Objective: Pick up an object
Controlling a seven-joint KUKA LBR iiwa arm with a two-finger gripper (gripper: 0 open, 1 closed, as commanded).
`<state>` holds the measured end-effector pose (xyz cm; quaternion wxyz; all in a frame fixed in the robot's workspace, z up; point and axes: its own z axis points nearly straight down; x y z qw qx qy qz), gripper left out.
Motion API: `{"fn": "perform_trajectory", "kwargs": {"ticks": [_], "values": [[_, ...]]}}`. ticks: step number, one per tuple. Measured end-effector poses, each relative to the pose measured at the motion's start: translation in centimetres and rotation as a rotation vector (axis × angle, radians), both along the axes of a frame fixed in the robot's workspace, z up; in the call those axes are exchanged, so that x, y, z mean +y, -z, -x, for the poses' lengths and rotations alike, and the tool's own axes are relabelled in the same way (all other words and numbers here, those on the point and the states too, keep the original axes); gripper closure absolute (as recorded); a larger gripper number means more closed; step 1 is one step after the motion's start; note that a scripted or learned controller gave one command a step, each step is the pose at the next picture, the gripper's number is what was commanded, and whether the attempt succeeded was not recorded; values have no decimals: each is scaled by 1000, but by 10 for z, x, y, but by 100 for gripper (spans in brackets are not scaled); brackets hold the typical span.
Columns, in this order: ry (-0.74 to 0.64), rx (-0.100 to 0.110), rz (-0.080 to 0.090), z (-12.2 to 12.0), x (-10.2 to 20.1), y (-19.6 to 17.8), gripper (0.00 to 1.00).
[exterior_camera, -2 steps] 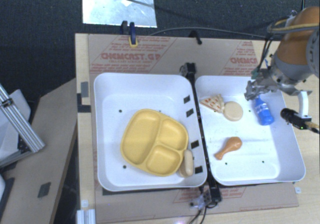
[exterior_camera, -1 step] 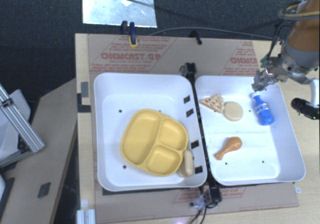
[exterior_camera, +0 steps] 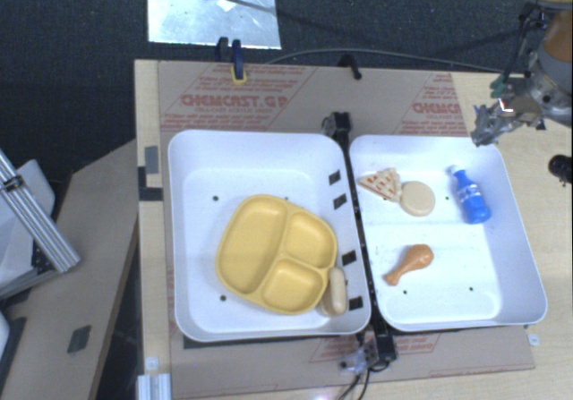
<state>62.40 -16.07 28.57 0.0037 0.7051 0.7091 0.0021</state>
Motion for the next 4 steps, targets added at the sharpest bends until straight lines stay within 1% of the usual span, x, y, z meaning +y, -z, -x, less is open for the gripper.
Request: {"fn": "perform_trajectory", "kwargs": {"ticks": [1,2,3,4], "values": [[0,4,-1,-1,0,-14,100],[-2,8,-3,17,40,-7,100],[-2,10,-4,36,81,11,100],[-3,8,-4,44,127,31,100]]}}
